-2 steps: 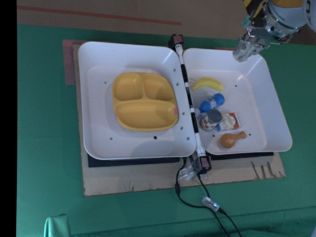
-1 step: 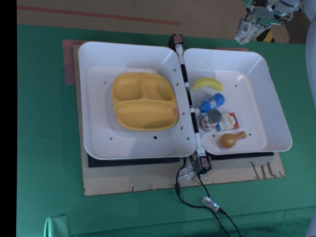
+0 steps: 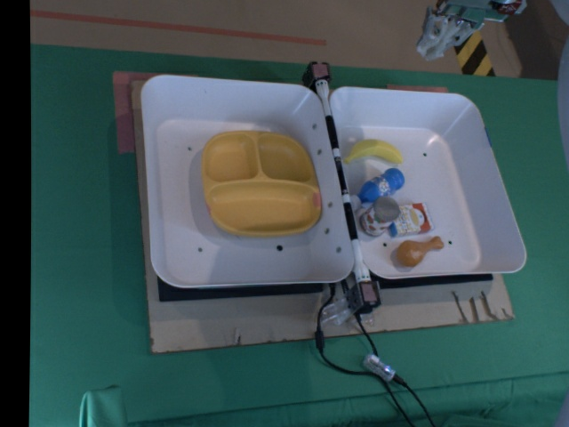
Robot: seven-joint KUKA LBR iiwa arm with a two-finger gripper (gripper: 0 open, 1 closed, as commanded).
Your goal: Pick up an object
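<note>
1. Green cloth (image 3: pixel 80 238) covers the bench; on it lies a sheet of brown cardboard (image 3: pixel 240 327) that bears two shallow white bins side by side, the left bin (image 3: pixel 169 96) and the right bin (image 3: pixel 462 123).
2. Candidate objects for picking all lie in the right bin, grouped toward its left wall: a yellow banana (image 3: pixel 373 151) farthest back, a blue bottle (image 3: pixel 382 185) just in front of it, a small grey-topped cup (image 3: pixel 384 210) touching or nearly touching the bottle, a flat red-and-white packet (image 3: pixel 411 218) beside the cup, and an orange drumstick-shaped toy (image 3: pixel 418 251) nearest the front rim.
3. Obstruction: the bottle, cup and packet crowd one another, and the group sits close to the divider (image 3: pixel 338 163) where the two bins meet. The banana and the drumstick toy each lie slightly apart from that cluster.
4. Left bin: a yellow compartment tray (image 3: pixel 260 183) with three sections rests flat near the centre.
5. Front of the bins: a small black fitting at the divider's end, with cables (image 3: pixel 356 354) trailing across the cardboard onto the cloth.
6. My gripper (image 3: pixel 437 36) hangs high beyond the back rim of the right bin, well apart from every object; I cannot tell its state, and nothing is seen held in it.
7. Background: brown floor with a red line (image 3: pixel 178 27) and black-and-yellow hazard striping (image 3: pixel 471 52) near my gripper.
</note>
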